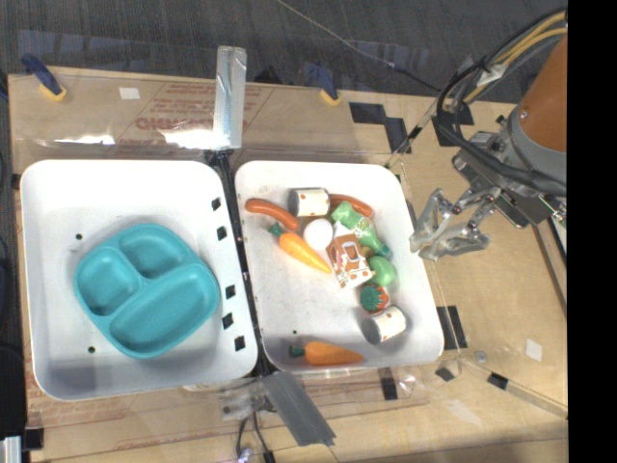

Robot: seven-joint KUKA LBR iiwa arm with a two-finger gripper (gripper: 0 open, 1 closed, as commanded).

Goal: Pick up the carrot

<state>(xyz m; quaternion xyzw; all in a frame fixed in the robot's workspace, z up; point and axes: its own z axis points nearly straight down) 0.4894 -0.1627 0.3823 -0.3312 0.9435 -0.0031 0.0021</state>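
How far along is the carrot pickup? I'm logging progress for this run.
Nothing looks done yet. The carrot lies at the near edge of the right bin, untouched; a second one sits mid-bin among other toys. The end effector hangs outside the bin's right wall, carrying nothing. Reaching in, gripping and lifting all remain.

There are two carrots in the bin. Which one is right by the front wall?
The carrot lying alone along the near wall of the right bin. The other carrot sits mid-bin, touching the toy pile.
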